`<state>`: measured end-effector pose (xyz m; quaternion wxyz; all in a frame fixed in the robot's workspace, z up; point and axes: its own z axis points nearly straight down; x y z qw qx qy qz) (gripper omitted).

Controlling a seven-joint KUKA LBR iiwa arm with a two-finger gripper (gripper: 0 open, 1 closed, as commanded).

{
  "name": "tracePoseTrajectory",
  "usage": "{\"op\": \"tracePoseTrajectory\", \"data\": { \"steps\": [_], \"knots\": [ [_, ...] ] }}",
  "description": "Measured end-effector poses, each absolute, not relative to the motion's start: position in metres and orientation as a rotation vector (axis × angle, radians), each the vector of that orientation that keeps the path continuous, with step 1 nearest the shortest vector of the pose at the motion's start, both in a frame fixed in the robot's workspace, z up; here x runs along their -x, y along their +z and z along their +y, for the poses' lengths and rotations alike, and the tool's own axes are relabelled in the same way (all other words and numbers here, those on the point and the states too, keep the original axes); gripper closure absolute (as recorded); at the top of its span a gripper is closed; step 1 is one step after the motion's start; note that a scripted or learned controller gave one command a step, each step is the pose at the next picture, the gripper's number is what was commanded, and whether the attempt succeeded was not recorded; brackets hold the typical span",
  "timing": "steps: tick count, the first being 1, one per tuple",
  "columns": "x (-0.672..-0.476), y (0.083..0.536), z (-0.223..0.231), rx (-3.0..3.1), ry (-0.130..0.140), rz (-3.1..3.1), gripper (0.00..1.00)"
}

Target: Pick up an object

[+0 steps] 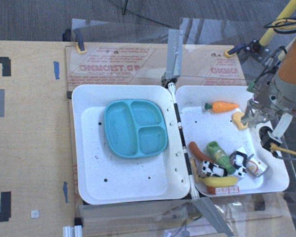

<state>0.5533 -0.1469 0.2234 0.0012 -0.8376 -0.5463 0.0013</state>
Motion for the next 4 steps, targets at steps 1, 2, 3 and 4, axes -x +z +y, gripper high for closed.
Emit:
{"op": "tracePoseTrajectory", "data": {
  "steps": [1, 2, 3, 4],
  "knots": [
    [-0.553, 0.223, -0.146, 2.629, 0.004, -1.716, 0.00],
    [-0.604, 0.088, -0.149, 2.754, -0.008, -1.522, 0.00],
    [-0.658, 0.086, -0.173, 2.674, 0.050, -1.573, 0.00],
    [-0.662, 0.098, -0.175, 2.698, 0.028, -1.580, 1.00]
  ]
}}
